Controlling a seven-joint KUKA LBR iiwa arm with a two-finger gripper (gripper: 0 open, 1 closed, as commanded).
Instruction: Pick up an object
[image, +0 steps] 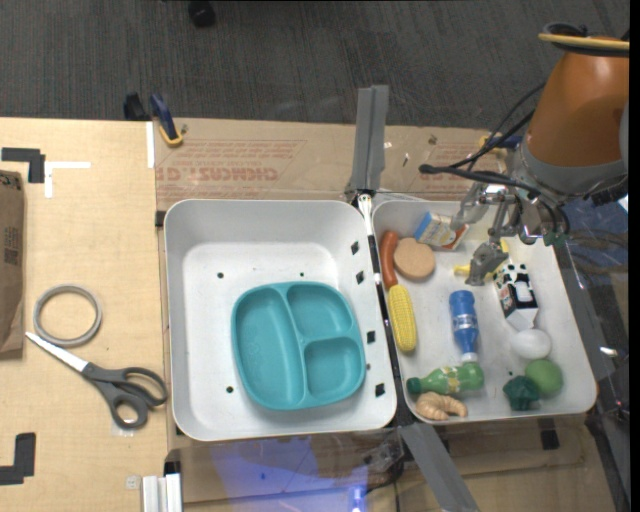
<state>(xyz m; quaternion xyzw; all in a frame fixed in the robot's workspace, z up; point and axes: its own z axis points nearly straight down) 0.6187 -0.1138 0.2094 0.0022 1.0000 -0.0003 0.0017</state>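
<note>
The right bin (575, 330) holds several toy items: an orange sausage (387, 255), a tan round bun (414, 262), a corn cob (401, 315), a blue bottle (463, 320), a green bottle (447, 379), a tan lumpy piece (440, 405), broccoli (520, 392), a green apple (545, 377), a white egg (530, 343), a black-and-white carton (517, 290) and a blue-and-white packet (435, 230). My gripper (487, 262) hangs over the bin's back middle, between the bun and the carton, just above the blue bottle. I see nothing in it.
The left bin (200, 260) holds a teal divided plate (298, 345). Scissors (105, 380) and a tape roll (67, 313) lie on the bench at left. The arm's orange band (585, 100) and cables hang over the right bin's back right corner.
</note>
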